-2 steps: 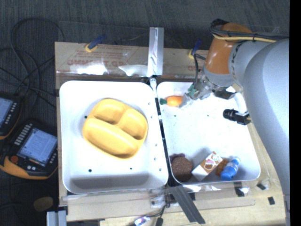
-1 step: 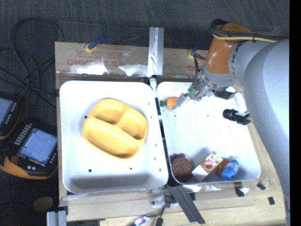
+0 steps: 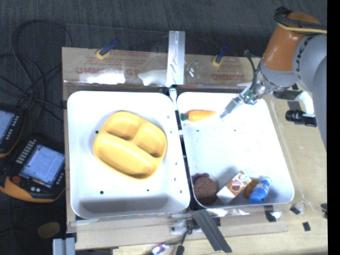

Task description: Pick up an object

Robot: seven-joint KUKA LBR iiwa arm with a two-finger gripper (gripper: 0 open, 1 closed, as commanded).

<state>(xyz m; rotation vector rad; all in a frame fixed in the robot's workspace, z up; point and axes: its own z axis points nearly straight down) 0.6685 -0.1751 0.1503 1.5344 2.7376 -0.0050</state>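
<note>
2 white bins, landmark = centre divider point(image 3: 179, 142) btwn them. Left of divider: left bin point(image 3: 79, 158) w/ big yellow bread-shaped item point(image 3: 130, 143), fills mid of bin. Right of divider: right bin point(image 3: 276, 142). Arm point(image 3: 289, 47) comes in far right of divider, upper corner; gripper point(image 3: 227, 110) hangs over right bin's top end, tip pointing toward divider. Fingers: too small/blurred, can't tell. Nothing seen btwn them. Small items: brown round thing point(image 3: 205, 187) just right of divider at near end, then carton point(image 3: 236, 186), then blue bottle point(image 3: 259, 191) farther right. Carrot point(image 3: 197, 115) just right of divider at top, near gripper tip, apart. Progress: pick not yet done; carrot likely target; grasp + lift left.
</note>
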